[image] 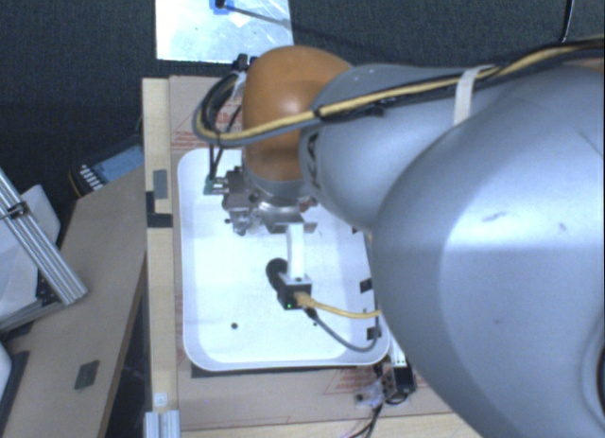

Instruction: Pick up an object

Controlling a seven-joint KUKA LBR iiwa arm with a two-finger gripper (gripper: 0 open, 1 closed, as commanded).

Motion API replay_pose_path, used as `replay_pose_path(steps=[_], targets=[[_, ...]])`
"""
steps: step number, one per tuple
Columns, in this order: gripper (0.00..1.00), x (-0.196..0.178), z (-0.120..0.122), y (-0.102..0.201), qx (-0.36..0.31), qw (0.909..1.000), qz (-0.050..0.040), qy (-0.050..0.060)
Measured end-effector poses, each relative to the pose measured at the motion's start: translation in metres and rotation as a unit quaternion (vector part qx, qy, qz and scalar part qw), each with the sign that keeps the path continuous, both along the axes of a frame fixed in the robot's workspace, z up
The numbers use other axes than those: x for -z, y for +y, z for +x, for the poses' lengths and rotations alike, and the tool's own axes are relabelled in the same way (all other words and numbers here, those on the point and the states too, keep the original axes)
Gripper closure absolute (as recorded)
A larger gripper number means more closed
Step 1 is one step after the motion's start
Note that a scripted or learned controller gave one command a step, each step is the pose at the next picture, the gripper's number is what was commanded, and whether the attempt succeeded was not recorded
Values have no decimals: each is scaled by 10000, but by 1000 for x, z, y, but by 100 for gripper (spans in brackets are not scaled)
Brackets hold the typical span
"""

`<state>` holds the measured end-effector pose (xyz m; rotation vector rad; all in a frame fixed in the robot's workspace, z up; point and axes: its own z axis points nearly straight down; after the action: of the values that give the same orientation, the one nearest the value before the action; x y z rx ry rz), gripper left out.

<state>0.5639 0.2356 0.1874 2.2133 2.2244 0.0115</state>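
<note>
Arm [473,237] looms in from the right, grey and very close to the camera, hiding most of that side of the table [159,266]. Its orange band [284,96] sits over the far half of the left-hand white bin [203,266]. The gripper [267,209] hangs straight below the band, over the bin floor near the far wall. From this angle the wrist covers its working end, so I cannot tell whether it is open, closed or gripping anything. On the bare floor of the bin, toward the near left corner and well apart from the gripper, lies a dark speck [233,324]. It is possibly a small object, though too tiny to name. Two dark bits [367,286] show at the bin's right rim, right against the edge of the arm. Beyond the table, a silvery sheet [222,10] lies on dark cloth [76,48], and an aluminium rail [43,252] slants at the far left.
</note>
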Motion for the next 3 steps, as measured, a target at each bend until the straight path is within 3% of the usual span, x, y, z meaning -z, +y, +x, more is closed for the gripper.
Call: replay_pose_path(steps=[1, 2, 3], targets=[[100, 108, 9, -83, 55, 10000, -25, 49], [100, 92, 10, -77, 16, 10000, -9, 28], [100, 30, 110, -46, -8, 10000, 5, -44]])
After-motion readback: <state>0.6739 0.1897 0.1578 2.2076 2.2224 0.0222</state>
